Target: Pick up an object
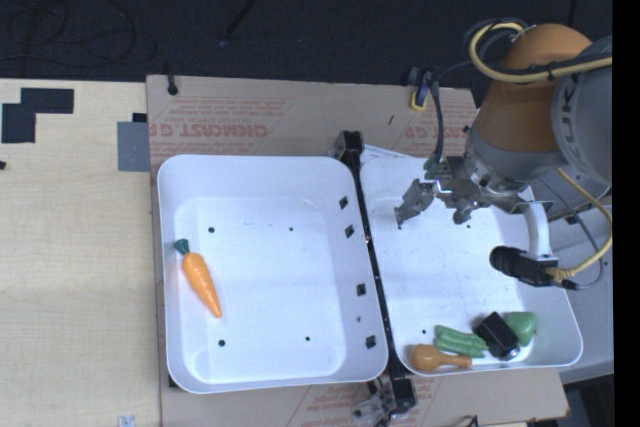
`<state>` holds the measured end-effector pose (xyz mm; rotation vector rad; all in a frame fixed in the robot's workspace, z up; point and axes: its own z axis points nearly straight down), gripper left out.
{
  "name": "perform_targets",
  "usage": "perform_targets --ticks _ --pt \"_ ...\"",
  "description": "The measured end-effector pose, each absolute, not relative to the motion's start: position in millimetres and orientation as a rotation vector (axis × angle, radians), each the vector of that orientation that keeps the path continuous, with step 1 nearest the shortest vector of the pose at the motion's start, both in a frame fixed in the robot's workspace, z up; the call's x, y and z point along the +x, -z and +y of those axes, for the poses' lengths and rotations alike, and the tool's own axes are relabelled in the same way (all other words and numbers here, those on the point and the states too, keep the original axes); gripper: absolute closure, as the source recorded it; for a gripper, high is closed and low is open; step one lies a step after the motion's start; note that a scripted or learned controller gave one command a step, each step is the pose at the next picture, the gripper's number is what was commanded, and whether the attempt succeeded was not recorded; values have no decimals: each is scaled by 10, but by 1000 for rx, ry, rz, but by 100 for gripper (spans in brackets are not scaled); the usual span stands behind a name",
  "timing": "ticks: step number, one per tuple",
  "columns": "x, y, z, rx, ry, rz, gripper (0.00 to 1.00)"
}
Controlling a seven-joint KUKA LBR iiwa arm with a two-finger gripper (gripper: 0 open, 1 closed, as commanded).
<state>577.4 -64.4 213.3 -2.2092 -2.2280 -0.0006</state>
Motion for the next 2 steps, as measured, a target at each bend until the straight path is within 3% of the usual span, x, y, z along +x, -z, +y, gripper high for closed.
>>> perform_targets --ticks 1,2 --pt "6441 -2857 -225 -2219 10 -2232 0" --pt "6432 -2444 388 -2212 -5 -2223 0"
